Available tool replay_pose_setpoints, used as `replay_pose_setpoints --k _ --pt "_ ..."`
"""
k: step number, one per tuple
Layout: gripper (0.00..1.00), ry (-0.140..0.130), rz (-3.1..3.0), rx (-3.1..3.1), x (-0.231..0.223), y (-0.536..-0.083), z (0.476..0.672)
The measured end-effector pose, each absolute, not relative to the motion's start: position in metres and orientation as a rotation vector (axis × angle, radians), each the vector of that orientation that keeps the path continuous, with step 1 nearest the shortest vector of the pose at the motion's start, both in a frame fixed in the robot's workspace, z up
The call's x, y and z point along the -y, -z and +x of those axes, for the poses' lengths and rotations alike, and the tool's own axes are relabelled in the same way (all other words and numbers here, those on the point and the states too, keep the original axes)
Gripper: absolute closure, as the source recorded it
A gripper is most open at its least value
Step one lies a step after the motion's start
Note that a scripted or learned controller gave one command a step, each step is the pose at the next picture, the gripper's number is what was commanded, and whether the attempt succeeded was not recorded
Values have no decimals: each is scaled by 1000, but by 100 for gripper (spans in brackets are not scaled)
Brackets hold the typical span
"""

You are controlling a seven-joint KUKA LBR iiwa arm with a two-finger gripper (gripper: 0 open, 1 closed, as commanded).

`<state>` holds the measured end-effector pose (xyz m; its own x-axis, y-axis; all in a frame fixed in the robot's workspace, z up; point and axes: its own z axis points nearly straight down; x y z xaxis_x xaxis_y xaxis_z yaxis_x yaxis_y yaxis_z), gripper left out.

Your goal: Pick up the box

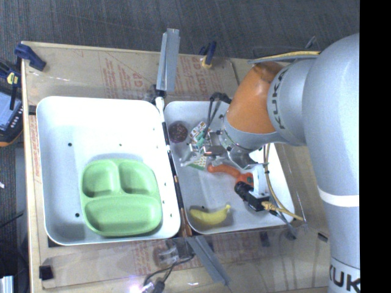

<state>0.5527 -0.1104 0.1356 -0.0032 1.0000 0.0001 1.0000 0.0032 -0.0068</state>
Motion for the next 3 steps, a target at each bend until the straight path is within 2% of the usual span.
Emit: replay_pose_setpoints --k 1,2,3 --pt "0 5 -2194 2255 163 -96 593" --pt "100 5 -2187 2264 162 -107 594" --pt "100 -1 -1673 2660 89 -228 564"
